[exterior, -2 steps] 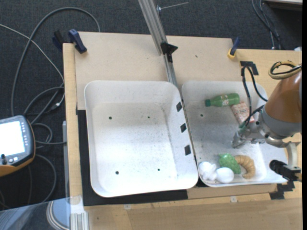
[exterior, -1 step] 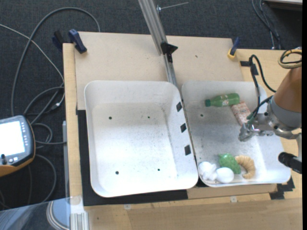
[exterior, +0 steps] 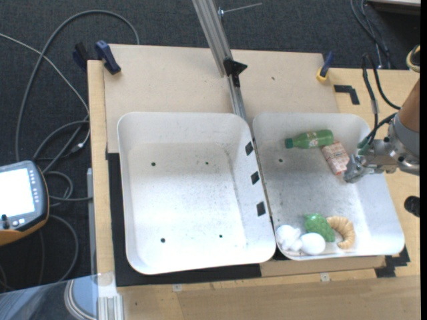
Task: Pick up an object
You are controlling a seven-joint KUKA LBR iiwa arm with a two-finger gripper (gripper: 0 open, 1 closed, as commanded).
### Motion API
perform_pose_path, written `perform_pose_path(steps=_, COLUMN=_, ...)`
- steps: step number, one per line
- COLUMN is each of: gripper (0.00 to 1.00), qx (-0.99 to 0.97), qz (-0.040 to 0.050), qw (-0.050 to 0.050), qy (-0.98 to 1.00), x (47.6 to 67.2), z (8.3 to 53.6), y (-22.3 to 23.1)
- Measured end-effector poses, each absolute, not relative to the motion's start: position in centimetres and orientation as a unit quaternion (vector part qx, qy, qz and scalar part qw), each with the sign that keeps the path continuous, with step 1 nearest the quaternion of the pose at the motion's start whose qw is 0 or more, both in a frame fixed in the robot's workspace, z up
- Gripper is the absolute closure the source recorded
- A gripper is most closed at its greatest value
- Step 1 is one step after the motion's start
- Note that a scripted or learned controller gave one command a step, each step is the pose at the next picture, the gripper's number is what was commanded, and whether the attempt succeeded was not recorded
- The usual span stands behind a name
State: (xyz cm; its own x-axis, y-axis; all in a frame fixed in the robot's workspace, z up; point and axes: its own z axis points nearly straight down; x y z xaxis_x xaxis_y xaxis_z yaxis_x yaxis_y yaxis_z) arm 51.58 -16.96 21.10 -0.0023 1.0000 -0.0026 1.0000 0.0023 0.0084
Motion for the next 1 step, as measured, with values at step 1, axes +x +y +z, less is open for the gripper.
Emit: perform_pose_path(steps=1, gripper=1.00, qx=0.706, qz=0.0020, qw=0.004, qy=0.708, x=51.75, z=26.52, y=-16.98)
